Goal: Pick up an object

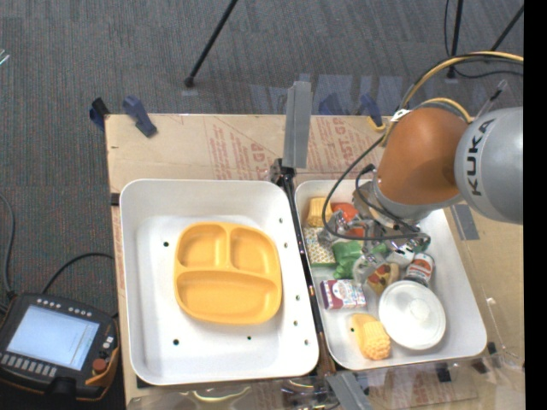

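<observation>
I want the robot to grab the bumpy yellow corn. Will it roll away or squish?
The yellow corn looks rounded, so a push would probably roll it toward the white bowl beside it. Its bumpy surface may help fingers hold on. It looks like a plastic toy, so likely light and firm, though I can't be sure.

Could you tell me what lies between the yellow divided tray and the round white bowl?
In the camera view, a small maroon-and-white packet lies between the yellow divided tray and the round white bowl.
</observation>
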`<state>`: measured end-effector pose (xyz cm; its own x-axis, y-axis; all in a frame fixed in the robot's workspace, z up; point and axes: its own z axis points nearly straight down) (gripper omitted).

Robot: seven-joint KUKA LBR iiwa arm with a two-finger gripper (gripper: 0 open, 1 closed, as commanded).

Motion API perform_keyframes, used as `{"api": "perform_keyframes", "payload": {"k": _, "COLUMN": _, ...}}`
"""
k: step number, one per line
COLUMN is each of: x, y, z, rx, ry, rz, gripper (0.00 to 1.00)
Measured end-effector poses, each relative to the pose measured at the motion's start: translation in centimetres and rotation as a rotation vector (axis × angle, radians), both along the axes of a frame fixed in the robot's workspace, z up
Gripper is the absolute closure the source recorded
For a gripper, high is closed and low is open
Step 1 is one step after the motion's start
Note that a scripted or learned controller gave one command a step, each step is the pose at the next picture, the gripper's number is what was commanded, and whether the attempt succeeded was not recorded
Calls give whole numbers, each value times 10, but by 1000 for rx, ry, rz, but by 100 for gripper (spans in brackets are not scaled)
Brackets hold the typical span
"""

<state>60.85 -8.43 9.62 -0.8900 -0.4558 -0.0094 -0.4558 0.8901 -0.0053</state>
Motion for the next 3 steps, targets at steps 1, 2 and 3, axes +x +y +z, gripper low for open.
{"api": "perform_keyframes", "payload": {"k": 1, "x": -15, "y": 0, "z": 1, "rx": 1, "ry": -11, "rz": -65, "gripper": 0}}
{"api": "perform_keyframes", "payload": {"k": 2, "x": 2, "y": 1, "z": 0, "rx": -1, "ry": -1, "rz": -5, "gripper": 0}}
{"api": "perform_keyframes", "payload": {"k": 3, "x": 2, "y": 2, "z": 0, "rx": -1, "ry": -3, "rz": 13, "gripper": 0}}
